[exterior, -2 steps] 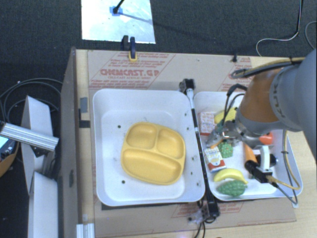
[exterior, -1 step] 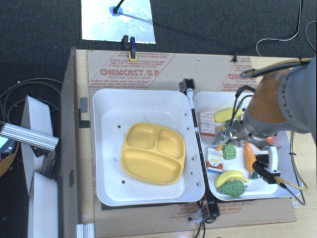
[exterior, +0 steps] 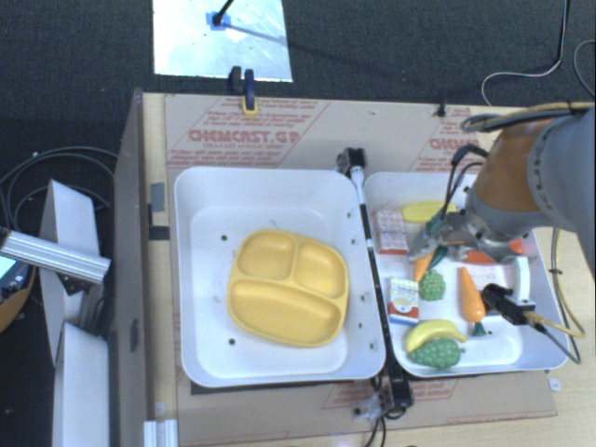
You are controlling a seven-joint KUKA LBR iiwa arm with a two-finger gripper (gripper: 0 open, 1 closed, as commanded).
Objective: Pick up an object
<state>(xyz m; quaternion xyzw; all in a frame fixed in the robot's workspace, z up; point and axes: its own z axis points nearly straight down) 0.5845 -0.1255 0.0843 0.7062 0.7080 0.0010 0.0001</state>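
Right bin point(exterior: 535, 354) was crowded; left bin point(exterior: 200, 250) held a yellow divided tray point(exterior: 289, 287). Gripper point(exterior: 438, 245) sat low in the right bin's middle, just above the small carrot point(exterior: 424, 266) and broccoli point(exterior: 431, 286). Best approach: descend straight and centre on one item, avoiding neighbours. Fingers' spread: cannot tell; no item seen held.

The left bin point(exterior: 200, 277) is white and carries a pale yellow divided tray point(exterior: 289, 287); the right bin point(exterior: 521, 347) is white too. Toward its near edge lie a yellow banana point(exterior: 434, 331) and a green bumpy piece point(exterior: 436, 352), with an orange carrot point(exterior: 470, 294) and green broccoli point(exterior: 431, 286) mid-bin. The arm point(exterior: 531, 175) is grey with an orange band.
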